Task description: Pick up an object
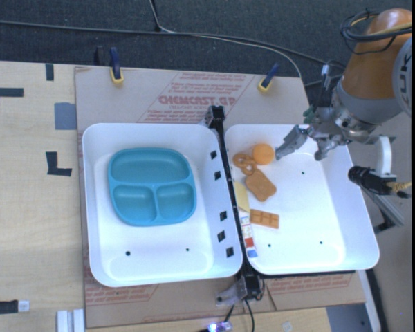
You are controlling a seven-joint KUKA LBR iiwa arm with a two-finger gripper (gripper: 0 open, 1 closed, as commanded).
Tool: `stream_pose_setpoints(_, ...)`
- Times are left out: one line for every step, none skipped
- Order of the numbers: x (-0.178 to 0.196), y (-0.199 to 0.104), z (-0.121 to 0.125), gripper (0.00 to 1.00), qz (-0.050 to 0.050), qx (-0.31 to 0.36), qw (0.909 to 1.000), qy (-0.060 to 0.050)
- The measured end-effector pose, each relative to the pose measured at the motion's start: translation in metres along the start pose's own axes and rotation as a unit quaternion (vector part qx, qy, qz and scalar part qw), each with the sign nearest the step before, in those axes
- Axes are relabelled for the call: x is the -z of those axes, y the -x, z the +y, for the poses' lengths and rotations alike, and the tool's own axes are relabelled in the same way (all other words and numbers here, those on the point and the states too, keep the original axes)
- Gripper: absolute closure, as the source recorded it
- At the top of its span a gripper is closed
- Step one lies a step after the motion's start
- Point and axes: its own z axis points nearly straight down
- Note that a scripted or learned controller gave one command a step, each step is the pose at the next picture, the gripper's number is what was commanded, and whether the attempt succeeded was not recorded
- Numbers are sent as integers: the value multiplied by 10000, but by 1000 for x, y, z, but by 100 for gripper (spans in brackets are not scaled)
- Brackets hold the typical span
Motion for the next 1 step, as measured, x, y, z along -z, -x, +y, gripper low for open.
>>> stream_pose_setpoints(6,0,2,0,-7,14,10000,58)
